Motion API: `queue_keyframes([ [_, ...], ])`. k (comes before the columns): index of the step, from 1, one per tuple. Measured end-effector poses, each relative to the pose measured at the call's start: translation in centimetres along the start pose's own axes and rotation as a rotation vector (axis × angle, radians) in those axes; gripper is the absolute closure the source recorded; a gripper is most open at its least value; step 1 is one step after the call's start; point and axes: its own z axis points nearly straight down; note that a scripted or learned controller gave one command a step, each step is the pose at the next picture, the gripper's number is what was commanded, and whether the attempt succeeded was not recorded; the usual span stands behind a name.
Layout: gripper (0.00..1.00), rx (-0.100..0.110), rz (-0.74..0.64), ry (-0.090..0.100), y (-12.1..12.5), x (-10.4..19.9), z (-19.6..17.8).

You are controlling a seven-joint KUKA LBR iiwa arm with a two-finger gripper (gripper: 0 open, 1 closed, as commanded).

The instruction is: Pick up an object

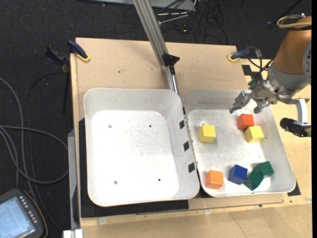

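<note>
The gripper [251,101] hangs over the far part of the right bin [285,170], reaching in from the right under the grey wrist and orange band. Its fingers look spread wide, one prong pointing left toward the bin's back edge and the other down toward the blocks, and nothing sits between them.

The closest block is the red cube [245,121], just below the gripper and slightly to its near side, almost under the lower fingertip. Touching it on the near-right corner is a yellow cube [254,134], so the two form a short diagonal pair running away from the gripper toward the front of the bin. A second yellow cube [207,133] stands alone, well to the gripper's left and a little nearer the front. Far from the gripper, along the front rim, lie an orange cube [214,179], a blue cube [238,174] and two green cubes [259,175] bunched together. The left bin [94,148] is beyond all of these.

My reading is that the red cube is the natural target: it lies nearly straight down from the open fingers, needing only a small shift toward the front before a descent. The risk is its yellow neighbour; a finger coming down on that side may land on it or push both. The cubes have no long axis, so the finger line matters mainly for clearing that contact.
</note>
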Motion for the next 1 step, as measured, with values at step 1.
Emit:
queue_keyframes([
  [1, 0.00, -0.011, -0.001, -0.006, -0.43, 0.55, 5.50],
])
